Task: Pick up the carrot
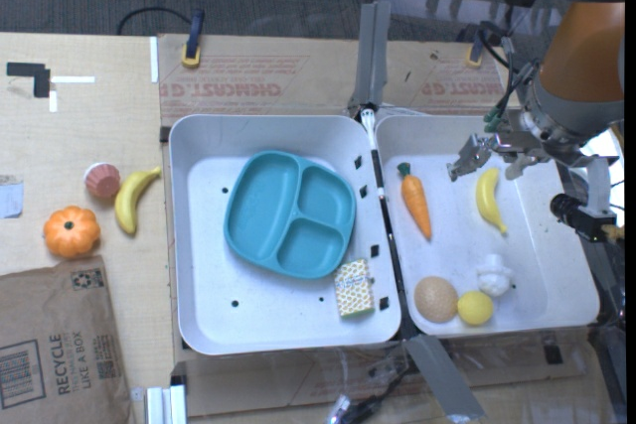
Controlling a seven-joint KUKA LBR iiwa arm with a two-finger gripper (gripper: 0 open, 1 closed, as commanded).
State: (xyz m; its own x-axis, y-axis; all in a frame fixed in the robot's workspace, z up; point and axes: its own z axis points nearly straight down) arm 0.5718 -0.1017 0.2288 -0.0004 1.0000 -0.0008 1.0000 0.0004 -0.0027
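Gripper (pixel 489 157), reaching in from the right on the grey, orange-banded arm (pixel 586 55), is hovering over the far part of the right bin (pixel 556 313), just above a yellow banana (pixel 488 199). Whether its fingers are open or closed cannot be told; nothing is showing between them. The carrot (pixel 414 202) is lying to the left, near the bin's left wall, its long axis running far to near, green top pointing far, tip near and slightly right.
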